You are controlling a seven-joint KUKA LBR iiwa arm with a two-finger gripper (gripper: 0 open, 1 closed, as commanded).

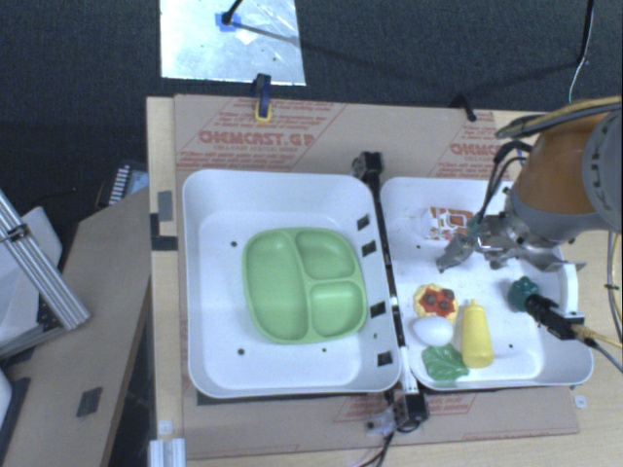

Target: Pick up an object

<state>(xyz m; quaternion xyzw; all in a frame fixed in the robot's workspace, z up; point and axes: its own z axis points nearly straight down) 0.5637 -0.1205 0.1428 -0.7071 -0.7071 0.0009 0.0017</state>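
The right bin [409,202] holds several small toys. A pizza slice with red dots [436,301] lies near the middle. In front of it are a white egg [433,332], a yellow mustard bottle [476,334] and a green leaf [444,363]. A red-and-white packet [450,222] lies towards the back. My gripper [465,251] hangs low over the bin between the packet and the pizza slice, just behind the slice. Nothing shows in its grasp. A small teal thing [523,288] sits to the right, under the wrist.
The left bin [209,212] holds a green divided plate [302,285]. A black divider [382,261] runs between the bins. The arm's orange band [555,168] looms over the right bin's far right side. Brown cardboard [321,129] lies behind the bins.
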